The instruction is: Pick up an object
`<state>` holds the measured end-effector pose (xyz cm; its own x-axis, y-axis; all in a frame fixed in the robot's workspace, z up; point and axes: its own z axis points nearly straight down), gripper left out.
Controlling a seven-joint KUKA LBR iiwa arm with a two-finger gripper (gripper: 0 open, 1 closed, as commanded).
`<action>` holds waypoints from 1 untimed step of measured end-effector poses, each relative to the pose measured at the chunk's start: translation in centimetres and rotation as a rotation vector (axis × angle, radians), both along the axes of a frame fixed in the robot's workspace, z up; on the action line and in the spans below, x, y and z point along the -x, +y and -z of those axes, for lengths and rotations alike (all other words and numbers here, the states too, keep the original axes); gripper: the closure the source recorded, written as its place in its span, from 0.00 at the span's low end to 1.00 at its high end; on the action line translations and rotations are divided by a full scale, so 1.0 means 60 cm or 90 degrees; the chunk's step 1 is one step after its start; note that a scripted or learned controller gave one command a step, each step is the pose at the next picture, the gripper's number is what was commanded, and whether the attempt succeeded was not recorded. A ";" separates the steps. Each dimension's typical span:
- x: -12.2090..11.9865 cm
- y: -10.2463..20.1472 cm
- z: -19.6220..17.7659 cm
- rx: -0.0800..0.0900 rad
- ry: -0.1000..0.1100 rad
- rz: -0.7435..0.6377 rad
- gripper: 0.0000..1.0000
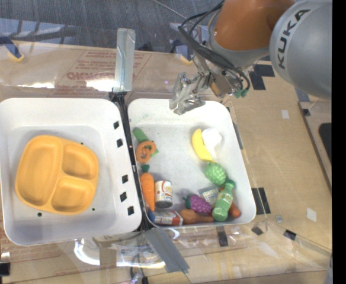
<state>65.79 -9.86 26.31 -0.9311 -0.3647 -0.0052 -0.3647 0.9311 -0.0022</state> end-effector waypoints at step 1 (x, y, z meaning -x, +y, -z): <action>0.000 -0.093 -0.186 0.002 -0.004 0.082 1.00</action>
